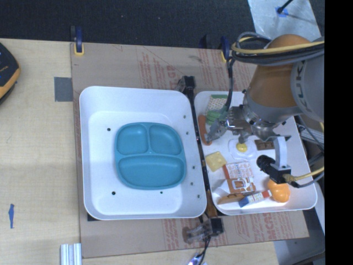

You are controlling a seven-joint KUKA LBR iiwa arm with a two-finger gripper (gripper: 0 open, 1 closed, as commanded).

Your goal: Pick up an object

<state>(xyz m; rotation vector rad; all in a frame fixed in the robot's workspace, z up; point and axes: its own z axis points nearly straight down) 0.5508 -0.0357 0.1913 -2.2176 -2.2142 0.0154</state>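
No lettering can be read with certainty. Faint red print runs across the cardboard sheet (pixel 165 65) under the left bin (pixel 88 148), too blurred to make out, and the small red-and-white packet (pixel 239 176) right of that bin carries illegible markings.

Right bin's (pixel 309 164) far corner and jaws' state behind the arm (pixel 276 87)

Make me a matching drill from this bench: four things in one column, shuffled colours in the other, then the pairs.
Things:
1. divided plate
2. sponge square
3. round toy
4. bins

Colours:
A. white
B. orange
C. blue
D. pale yellow

Pairs: 1-C, 2-D, 3-B, 4-A
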